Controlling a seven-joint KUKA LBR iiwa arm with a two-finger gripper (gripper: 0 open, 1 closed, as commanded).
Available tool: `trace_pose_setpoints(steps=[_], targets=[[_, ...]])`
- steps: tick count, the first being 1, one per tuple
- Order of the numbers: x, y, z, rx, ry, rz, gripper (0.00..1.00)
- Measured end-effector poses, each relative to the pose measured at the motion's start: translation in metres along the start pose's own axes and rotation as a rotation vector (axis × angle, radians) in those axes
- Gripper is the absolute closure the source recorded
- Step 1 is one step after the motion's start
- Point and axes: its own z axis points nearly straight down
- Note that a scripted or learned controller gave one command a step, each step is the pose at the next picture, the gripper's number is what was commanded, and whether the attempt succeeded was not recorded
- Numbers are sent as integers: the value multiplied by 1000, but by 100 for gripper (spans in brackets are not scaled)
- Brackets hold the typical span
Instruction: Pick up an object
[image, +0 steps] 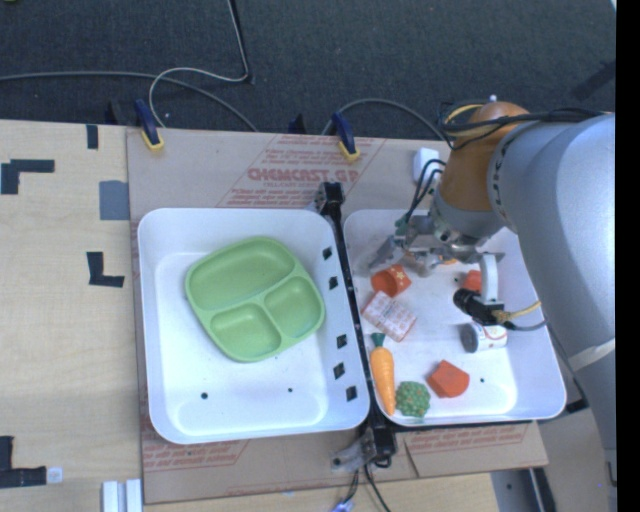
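**Gripper low in right bin, over orange block**

Arm reaching in from right, orange band above wrist. Gripper (405, 255) down in upper left part of right bin (530, 405), just above small orange block (391, 281); finger spacing cannot be told, nothing seen between them. Below block: pink-checked packet (389, 316), then carrot (383, 378) along left wall, broccoli (412, 399) touching it, red-orange piece (449, 379) nearby. Left bin (165, 400) holding green divided plate (254, 297).
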Motion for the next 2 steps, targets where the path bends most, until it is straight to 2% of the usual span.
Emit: trace_pose_setpoints(steps=[1, 2], targets=[[12, 6, 0, 0, 0, 1, 0], [18, -4, 0, 0, -2, 2, 0]])
